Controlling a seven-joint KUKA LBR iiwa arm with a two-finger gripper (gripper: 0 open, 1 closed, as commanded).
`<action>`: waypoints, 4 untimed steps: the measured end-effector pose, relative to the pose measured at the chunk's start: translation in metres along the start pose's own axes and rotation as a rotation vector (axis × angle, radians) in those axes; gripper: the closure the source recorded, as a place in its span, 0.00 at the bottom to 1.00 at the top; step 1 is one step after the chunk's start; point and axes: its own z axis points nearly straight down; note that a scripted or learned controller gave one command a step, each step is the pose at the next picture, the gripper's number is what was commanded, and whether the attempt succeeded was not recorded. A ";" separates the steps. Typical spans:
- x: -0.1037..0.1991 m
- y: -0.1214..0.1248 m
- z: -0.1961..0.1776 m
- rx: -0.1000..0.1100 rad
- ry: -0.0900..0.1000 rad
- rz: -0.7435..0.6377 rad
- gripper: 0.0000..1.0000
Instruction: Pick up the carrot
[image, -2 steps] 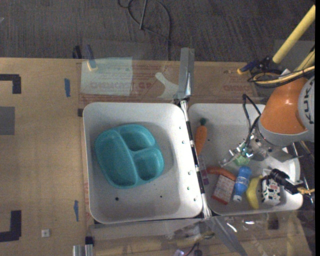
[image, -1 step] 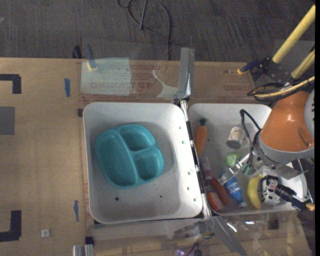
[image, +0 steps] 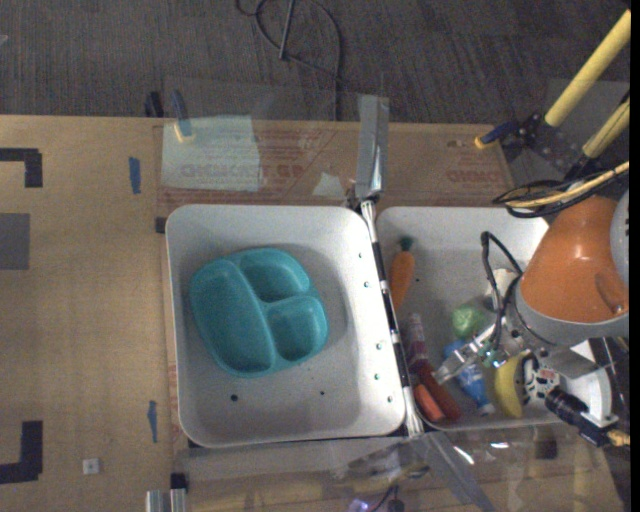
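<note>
The carrot (image: 401, 274) lay in the right-hand bin (image: 450, 225), close against the wall that bin shares with the left one, its green top pointing toward the far rim and its orange tip toward the near rim. Its long axis therefore ran nearly parallel to the dividing wall. From the claw (image: 478, 360) it sat up and to the left, toward the far-left corner of the same bin, with open white floor between them and no contact.

The claw hung low over the near half of the bin among a clutter of small things: a green lump (image: 466, 320) just beyond it, a yellow object (image: 510, 386) on its arm side, and a red piece (image: 436, 402) on its near-left. Whether its fingers were spread or closed could not be made out.

Judging from this, the reach called for travel away from the arm and toward the far wall, then alignment across the carrot's length.
</note>
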 end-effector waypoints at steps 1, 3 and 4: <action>-0.001 0.017 -0.137 -0.002 -0.004 0.088 0.00; -0.119 0.064 0.029 -0.004 -0.006 0.399 0.00; -0.056 0.022 0.028 -0.005 -0.004 0.535 0.00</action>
